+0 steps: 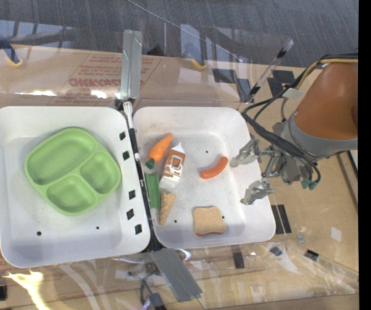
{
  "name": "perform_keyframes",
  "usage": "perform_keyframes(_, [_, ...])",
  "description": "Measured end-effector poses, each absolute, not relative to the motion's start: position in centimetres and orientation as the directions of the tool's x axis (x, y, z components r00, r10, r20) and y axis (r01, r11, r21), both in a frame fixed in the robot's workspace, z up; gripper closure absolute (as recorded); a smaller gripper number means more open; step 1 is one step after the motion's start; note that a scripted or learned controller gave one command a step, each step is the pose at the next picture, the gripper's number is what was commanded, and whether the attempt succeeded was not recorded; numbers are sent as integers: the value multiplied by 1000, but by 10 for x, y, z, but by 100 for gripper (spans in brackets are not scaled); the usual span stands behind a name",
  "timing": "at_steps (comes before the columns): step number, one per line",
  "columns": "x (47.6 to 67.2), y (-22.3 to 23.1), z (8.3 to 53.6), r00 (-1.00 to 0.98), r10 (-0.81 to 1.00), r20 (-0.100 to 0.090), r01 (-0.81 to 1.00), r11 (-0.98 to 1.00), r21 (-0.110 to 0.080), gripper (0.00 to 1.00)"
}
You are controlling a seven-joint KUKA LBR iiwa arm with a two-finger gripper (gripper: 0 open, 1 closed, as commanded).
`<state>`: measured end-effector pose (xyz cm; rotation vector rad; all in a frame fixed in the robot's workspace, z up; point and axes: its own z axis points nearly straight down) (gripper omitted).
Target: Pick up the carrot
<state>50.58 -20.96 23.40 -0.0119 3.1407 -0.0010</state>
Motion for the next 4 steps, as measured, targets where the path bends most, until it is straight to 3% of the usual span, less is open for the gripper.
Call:
perform_keyframes(1, [493,-138,116,-997,-75,8,-75,997,5,0])
perform_keyframes(2, [497,-138,131,-997,-81,-2,-81,997,0,100])
perform_keyframes(3, [548,-51,195,-988,-152,-8,-152,988,1,100])
perform_keyframes(4, [605,-12,252,-912,-409,-5,-409,912,-1,100])
